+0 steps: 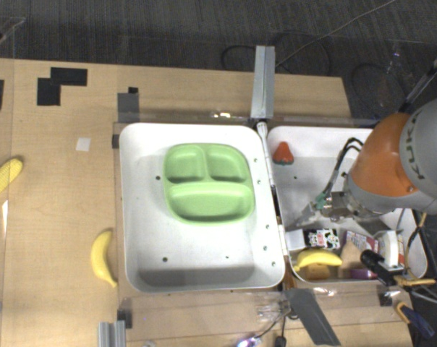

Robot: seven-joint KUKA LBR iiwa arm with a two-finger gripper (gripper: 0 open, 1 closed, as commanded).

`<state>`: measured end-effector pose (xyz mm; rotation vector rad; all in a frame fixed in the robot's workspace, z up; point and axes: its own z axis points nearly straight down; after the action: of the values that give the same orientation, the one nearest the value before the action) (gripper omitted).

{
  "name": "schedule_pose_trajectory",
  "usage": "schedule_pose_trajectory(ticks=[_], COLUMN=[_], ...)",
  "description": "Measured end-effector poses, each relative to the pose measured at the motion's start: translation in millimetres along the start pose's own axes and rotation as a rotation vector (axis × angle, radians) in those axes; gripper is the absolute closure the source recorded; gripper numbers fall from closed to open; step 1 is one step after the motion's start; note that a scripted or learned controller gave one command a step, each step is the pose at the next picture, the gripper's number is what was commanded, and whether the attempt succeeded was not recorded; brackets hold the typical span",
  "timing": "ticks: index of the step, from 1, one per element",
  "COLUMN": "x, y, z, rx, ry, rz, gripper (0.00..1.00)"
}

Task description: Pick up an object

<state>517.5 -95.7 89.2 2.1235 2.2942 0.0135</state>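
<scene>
You have two white bins on the desk (52, 215). The left bin (135, 194) carries one thing, a light green divided plate (208, 181) with three compartments, lying flat near the bin's middle. The right bin (312, 144) carries several: one small red strawberry-like item (282, 152) near its far left corner, well apart from the rest; one yellow banana (318, 259) along the near wall; one small printed black-and-white packet (320, 238) just beyond the banana; and a cluster of items at the near right corner, partly under the arm, too jumbled for you to count.

Out on the desk, left of the bins, you can count two more yellow pieces: one banana (103, 257) just beside the left bin's near corner, and one corn cob (3, 178) at the view's left edge.

The end effector (327, 207) hangs low over the middle of the right bin, beyond the packet and banana. The arm's orange band (381, 157) and grey wrist cover it, so you cannot tell how it stands or whether it has hold of anything.
</scene>
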Motion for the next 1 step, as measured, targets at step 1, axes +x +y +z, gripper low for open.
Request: schedule_pose_trajectory(ticks=[1], x=[10.0], y=[-21.4], z=[-1.1], rx=[-0.008], ry=[-0.001], rz=[-0.026], gripper=[0.0])
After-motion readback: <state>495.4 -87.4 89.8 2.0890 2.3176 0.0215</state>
